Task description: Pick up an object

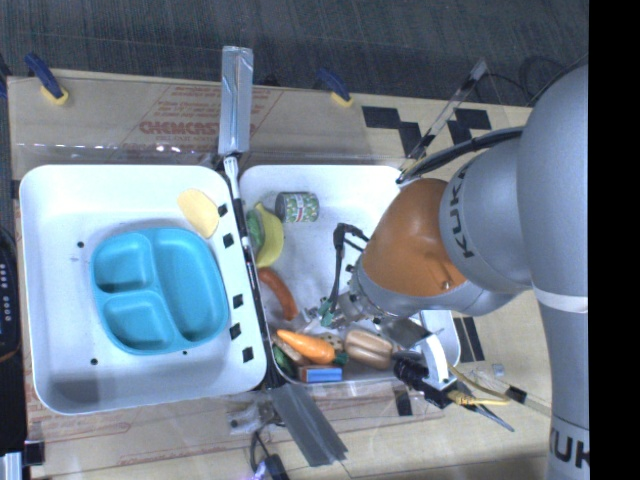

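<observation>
The likeliest target is the pile of toy food in the right bin (pixel 400 183): one carrot (pixel 307 346), one sausage (pixel 279 292), one brown piece (pixel 367 347) and one blue block (pixel 321 374), crowded at the near wall. One can (pixel 297 207) lies apart. The end effector (pixel 335 311) hangs just above the pile (its state cannot be told). The left bin (pixel 40 268) holds one blue tray (pixel 158 289).
</observation>
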{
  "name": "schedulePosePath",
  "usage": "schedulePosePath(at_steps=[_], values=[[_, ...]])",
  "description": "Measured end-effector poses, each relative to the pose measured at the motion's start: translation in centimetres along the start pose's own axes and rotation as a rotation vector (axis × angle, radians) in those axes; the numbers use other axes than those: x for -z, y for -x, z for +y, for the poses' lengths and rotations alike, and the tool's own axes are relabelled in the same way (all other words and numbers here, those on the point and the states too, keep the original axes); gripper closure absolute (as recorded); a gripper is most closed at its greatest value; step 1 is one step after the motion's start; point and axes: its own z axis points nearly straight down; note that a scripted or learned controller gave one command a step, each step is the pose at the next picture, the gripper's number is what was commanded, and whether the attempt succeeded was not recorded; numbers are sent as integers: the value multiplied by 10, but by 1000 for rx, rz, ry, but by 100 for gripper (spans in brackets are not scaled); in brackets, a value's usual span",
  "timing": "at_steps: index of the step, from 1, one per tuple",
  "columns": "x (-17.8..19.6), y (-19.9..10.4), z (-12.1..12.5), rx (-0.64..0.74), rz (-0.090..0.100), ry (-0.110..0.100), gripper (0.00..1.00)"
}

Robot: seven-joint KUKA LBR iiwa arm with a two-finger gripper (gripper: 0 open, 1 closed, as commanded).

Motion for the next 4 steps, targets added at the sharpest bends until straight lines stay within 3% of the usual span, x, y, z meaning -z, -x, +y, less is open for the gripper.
schedulePosePath(at_steps=[1,2,3,4], values=[[9,0,1,4,2,-1,100],[-2,6,11,-619,3,-7,100],[-1,6,11,-618,3,-7,0],[-2,-9,1,-271,6,-7,0]])
